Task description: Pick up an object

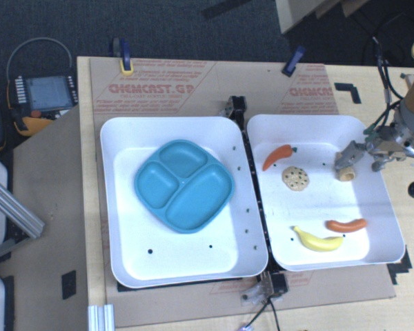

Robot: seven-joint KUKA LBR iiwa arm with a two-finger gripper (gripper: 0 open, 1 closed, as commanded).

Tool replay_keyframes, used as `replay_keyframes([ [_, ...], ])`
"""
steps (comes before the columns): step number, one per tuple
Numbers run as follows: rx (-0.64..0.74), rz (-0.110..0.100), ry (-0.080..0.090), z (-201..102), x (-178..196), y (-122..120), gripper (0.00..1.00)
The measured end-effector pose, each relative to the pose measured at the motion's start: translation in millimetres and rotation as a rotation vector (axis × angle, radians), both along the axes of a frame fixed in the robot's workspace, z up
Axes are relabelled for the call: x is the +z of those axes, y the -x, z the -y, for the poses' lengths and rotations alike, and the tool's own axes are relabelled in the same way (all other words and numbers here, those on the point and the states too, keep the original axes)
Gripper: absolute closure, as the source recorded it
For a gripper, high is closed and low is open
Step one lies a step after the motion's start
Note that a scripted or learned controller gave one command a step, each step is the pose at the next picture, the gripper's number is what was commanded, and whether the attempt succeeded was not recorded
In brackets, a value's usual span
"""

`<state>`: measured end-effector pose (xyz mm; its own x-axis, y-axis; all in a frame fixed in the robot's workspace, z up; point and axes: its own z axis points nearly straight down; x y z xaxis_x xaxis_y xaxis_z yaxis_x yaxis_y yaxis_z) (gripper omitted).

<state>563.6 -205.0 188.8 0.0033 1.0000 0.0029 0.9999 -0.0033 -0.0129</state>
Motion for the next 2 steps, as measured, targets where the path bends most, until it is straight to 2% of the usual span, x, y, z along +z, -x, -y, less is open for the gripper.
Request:
replay_keyframes([
  [1,0.004,0.013,0.004,-0.4,7.2,-3.4,0.00],
  [2,0.004,0.007,0.001,-4.3,-36.1,-4.4,0.00],
])
